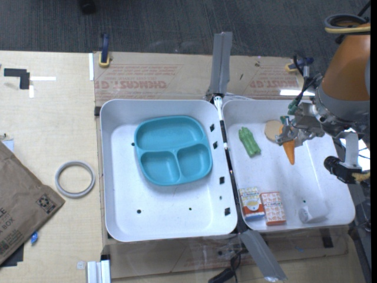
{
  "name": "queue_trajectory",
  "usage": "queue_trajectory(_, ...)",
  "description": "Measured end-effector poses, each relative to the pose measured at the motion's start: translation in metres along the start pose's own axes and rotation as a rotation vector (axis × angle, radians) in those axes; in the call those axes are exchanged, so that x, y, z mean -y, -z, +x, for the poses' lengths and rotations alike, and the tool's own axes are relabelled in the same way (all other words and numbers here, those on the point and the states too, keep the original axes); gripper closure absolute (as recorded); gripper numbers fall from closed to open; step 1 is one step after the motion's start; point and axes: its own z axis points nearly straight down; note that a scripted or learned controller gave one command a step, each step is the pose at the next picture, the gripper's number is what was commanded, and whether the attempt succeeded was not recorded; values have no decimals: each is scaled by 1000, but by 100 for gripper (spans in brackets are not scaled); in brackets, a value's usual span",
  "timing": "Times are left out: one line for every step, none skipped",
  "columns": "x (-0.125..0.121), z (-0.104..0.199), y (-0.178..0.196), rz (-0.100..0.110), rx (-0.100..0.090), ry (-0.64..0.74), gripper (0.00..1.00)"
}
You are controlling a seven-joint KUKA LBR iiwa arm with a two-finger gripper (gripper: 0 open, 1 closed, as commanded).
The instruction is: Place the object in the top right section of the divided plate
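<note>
The divided plate (172, 151) lies in the left bin (118, 175), slightly above the frame's centre: smooth turquoise plastic with rounded corners, one long section along its upper side and two smaller ones below. Nothing rests on it.

In the right bin (330, 217) the gripper (288, 135) hangs at the upper right of the frame, under the arm's (347, 69) orange band. An orange cone-shaped carrot (290, 152) points downward just below it; whether the fingers are gripping it or only touching it I cannot tell. A flat tan disc (272, 130) lies just left of the gripper, partly covered by it. Left of that, a ribbed green vegetable (249, 141) lies aslant near the wall between the bins. At the lower edge of this bin sit two small printed cartons (263, 206) side by side, and a clear, glossy item (312, 212) to their right.

On the wooden surface (47, 122) at the frame's left lie a grey tape ring (75, 178) and a brown cardboard box (20, 208).
</note>
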Motion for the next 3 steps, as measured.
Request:
queue_trajectory(70,-44,20,1,-2,-68,100)
queue_trajectory(72,-44,98,-4,0,317,100)
queue_trajectory(74,-27,25,0,-2,53,100)
